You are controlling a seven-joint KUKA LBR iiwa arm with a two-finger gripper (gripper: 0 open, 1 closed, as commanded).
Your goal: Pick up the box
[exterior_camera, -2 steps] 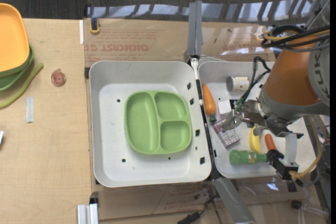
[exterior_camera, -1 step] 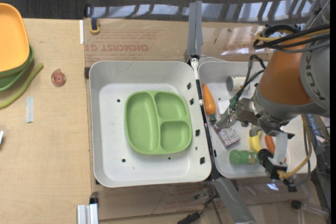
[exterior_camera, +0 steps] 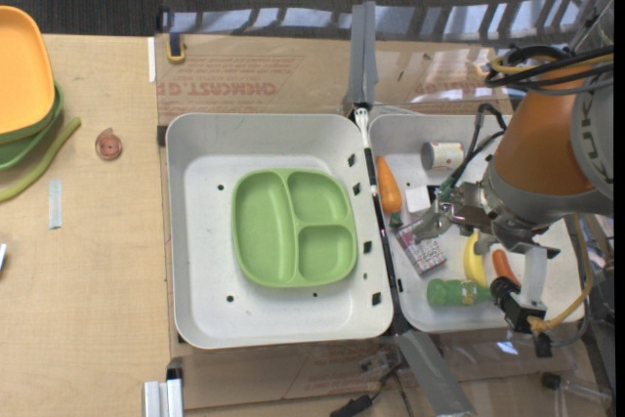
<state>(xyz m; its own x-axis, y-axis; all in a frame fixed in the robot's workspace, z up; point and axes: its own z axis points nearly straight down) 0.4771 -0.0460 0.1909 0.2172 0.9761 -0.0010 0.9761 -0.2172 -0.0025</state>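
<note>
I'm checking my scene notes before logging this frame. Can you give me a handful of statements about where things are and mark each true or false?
1. The green divided plate lies in the left bin. True.
2. The carrot lies in the left bin, on the plate. False: it lies in the right bin, near the wall shared with the left bin.
3. The gripper is over the right bin, close to the small patterned box. True.
4. The green bottle stands upright. False: it lies on its side near the right bin's front edge.
5. The arm is over the left bin. False: it is over the right bin.
</note>
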